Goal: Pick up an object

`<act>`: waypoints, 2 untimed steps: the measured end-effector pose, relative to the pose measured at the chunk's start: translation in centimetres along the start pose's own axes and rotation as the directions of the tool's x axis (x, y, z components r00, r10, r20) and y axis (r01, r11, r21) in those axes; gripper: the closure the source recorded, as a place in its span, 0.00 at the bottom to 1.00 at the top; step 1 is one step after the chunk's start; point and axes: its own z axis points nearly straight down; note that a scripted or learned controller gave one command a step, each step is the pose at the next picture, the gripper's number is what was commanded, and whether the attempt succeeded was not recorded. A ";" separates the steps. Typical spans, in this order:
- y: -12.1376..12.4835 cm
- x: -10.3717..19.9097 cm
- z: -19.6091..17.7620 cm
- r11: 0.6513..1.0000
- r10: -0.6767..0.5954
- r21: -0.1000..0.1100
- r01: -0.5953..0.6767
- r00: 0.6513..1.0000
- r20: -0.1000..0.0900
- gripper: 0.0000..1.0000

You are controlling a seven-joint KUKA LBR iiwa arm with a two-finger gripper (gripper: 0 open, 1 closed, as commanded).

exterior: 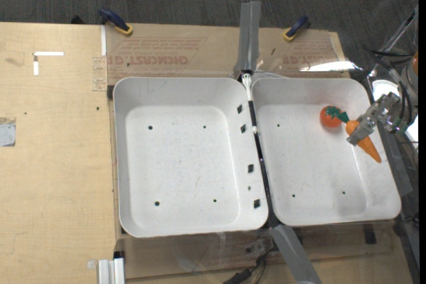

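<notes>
Approach step: tool (365,127) at the right bin's (293,207) right wall, touching the orange carrot toy (371,148), tomato toy (331,117) just left; grip state indeterminate; next move calls for confirmed closure on carrot, then lift.

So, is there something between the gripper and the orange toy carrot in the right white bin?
Nothing visible stands between them. The gripper is already right at the orange toy carrot, by the right wall of the right white bin. The round orange-red toy lies beside the carrot, to its left.
</notes>
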 end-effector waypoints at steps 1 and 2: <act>-1.7 -1.3 3.0 0.999 -0.050 0.001 0.050 0.999 -0.002 1.00; -1.7 -1.3 3.0 0.999 -0.050 0.001 0.050 0.999 -0.002 0.00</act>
